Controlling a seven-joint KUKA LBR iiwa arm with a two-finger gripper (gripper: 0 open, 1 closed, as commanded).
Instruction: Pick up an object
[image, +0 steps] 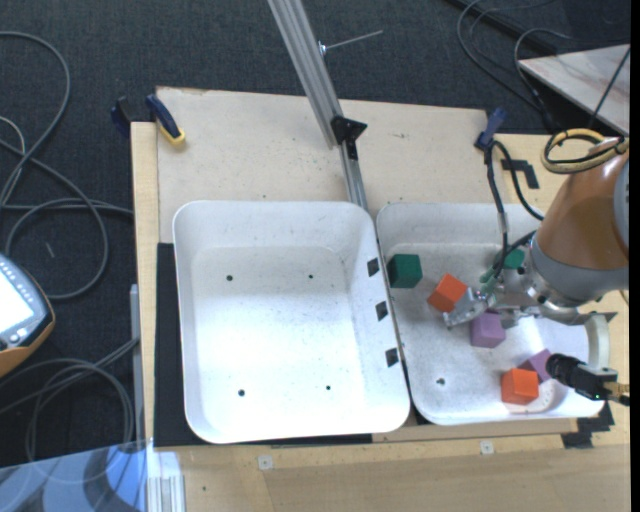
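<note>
Two metal fingers of the gripper (468, 312) sit low in the right bin (440, 400), but I cannot tell if they are spread or pressed together. They are between the orange cube (447, 293) and the purple cube (487, 330), touching or almost. To grasp well, I think the arm should centre over one cube, away from the neighbour.
</note>
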